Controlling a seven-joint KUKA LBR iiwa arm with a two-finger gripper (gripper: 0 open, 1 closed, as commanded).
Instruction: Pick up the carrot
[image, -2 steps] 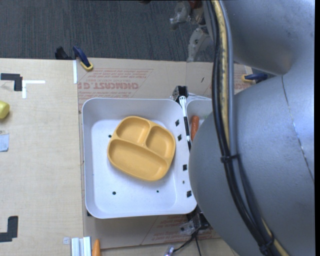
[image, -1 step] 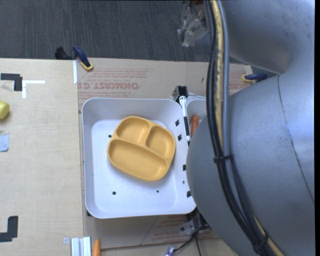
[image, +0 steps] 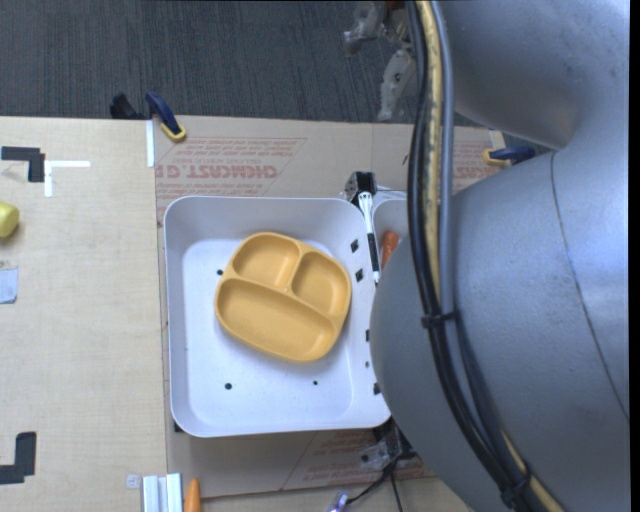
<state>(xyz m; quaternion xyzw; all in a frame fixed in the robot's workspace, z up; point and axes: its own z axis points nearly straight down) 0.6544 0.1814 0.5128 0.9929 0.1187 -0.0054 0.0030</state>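
A small orange bit (image: 389, 241) peeks out in the right bin, just past the divider and against the arm's edge; it looks like the carrot, mostly hidden. The grey arm (image: 520, 300) covers nearly all of the right bin, and its gripper is hidden beneath it. A yellow three-part plate (image: 284, 295) lies in the left bin (image: 190, 400) with nothing on it.
A black cable (image: 432, 200) runs down along the arm. A yellow object (image: 6, 220) sits at the far left edge of the bench. Blue-and-yellow clamps (image: 165, 115) hold the cardboard at the back. A small orange item (image: 191, 491) lies at the bottom edge.
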